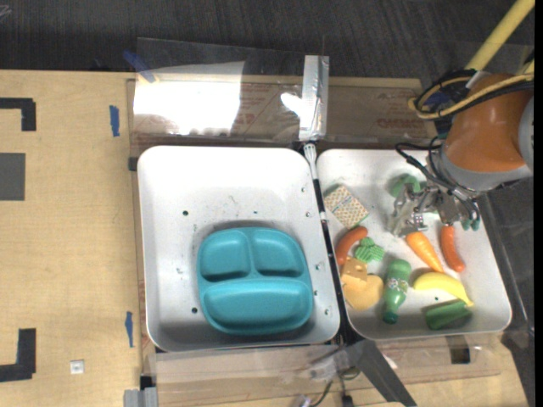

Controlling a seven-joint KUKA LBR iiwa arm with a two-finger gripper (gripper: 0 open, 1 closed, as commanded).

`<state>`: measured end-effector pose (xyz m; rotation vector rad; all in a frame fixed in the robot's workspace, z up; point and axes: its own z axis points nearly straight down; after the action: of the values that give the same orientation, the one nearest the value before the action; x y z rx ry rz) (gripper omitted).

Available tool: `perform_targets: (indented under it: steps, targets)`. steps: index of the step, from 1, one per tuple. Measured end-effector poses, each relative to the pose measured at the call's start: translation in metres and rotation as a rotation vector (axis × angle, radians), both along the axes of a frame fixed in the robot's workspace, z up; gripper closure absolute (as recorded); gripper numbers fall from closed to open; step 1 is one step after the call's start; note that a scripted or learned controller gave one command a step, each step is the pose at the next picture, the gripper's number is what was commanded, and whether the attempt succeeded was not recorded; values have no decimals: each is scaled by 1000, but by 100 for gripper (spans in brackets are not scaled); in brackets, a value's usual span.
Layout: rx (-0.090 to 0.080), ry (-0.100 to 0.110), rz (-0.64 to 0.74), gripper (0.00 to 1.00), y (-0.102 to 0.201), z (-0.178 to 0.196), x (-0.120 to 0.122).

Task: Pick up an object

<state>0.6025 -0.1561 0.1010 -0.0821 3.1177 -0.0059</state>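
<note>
We saw the gripper [413, 214] low in the right bin [496, 291], above the top of an orange carrot [421, 248]; whether its jaws were released or clenched, we could not tell. We judged the carrot light, stiff, smooth plastic, likely to slip, so best pinched across its thick upper part. A red pepper [451, 248] lay just beside it, a banana [441, 286] and a green bottle [395, 289] near its tip, crowding any approach. The left bin [161, 227] held a teal tray [253, 281].
</note>
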Motion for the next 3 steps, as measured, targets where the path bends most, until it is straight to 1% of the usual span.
perform_targets:
  steps: [1, 2, 3]
  targets:
    - [0, 2, 0, 0, 0, -1, 0]
    - [0, 10, 29, 0, 11, -12, -40]
    - [0, 10, 104, 0, -4, -12, -70]
